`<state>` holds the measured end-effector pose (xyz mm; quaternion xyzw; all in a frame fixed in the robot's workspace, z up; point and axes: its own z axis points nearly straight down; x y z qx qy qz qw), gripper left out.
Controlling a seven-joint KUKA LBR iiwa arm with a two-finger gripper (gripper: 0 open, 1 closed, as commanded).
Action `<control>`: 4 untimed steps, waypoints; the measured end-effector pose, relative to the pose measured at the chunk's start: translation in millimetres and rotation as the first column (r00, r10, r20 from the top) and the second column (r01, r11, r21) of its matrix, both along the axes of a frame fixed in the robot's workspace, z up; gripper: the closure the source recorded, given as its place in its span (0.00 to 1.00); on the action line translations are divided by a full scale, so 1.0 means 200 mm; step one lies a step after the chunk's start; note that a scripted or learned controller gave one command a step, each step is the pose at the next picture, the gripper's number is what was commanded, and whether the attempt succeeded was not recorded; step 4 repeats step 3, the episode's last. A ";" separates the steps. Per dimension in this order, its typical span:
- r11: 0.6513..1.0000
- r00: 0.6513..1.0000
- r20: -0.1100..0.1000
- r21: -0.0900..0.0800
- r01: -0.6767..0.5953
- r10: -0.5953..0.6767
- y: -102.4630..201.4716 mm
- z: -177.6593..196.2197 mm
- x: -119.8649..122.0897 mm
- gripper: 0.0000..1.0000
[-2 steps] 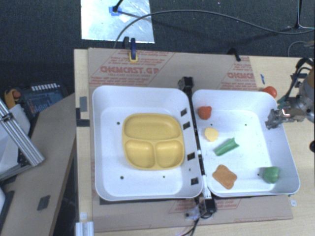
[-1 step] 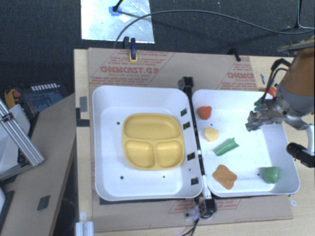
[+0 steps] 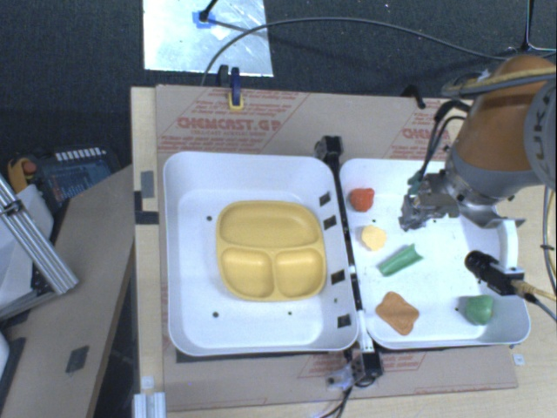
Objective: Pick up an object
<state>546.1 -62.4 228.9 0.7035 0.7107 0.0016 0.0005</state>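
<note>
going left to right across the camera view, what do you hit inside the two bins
yellow three-compartment plastic tray → red round toy → orange-brown flat piece → green round toy

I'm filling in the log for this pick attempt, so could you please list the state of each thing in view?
Yellow three-compartment plastic tray: flat in left bin, nothing in it.
Red round piece: loose in right bin.
Pale yellow piece: loose.
Green oblong piece: lying flat.
Orange-brown flat piece: loose.
Green round piece: loose.
Gripper: above right bin.
</note>
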 end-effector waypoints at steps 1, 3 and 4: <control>1.000 1.000 -0.002 0.000 0.001 -0.001 0.25 0.04 -0.05 1.00; 1.000 1.000 -0.004 0.000 0.002 -0.002 0.74 -0.02 -0.08 1.00; 1.000 1.000 -0.004 0.000 0.002 -0.002 0.74 -0.02 -0.08 1.00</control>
